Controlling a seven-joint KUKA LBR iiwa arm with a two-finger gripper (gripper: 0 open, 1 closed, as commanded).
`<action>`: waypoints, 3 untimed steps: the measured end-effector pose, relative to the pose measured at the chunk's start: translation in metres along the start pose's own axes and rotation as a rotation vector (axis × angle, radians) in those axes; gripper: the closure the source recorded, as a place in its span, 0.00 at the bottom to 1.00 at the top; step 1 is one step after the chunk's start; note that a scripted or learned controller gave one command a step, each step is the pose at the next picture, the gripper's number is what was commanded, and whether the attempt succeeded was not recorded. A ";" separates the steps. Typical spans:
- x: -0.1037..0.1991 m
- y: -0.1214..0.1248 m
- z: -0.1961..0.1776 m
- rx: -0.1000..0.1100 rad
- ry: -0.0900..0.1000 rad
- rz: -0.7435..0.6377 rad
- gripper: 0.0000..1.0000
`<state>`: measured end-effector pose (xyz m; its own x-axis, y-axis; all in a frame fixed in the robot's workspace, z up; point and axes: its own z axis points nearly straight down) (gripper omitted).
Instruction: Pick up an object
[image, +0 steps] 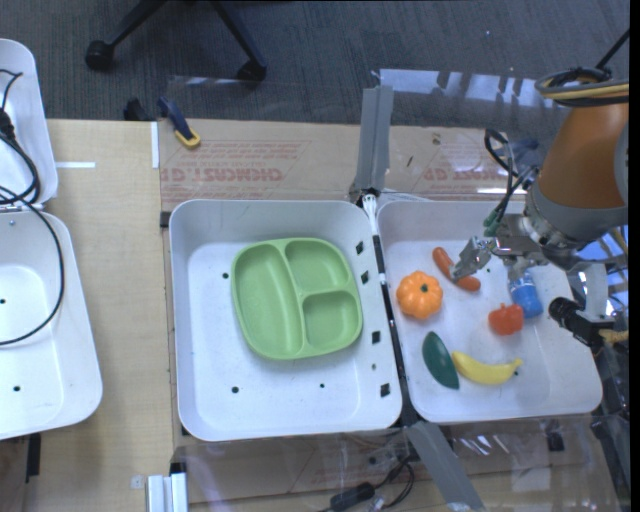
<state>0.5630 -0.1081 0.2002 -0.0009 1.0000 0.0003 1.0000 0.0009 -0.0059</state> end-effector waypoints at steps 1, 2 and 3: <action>-0.012 0.070 0.109 -0.005 -0.001 0.077 0.00; -0.013 0.069 0.102 -0.002 0.000 0.077 1.00; 0.048 0.079 0.010 -0.003 -0.002 -0.127 1.00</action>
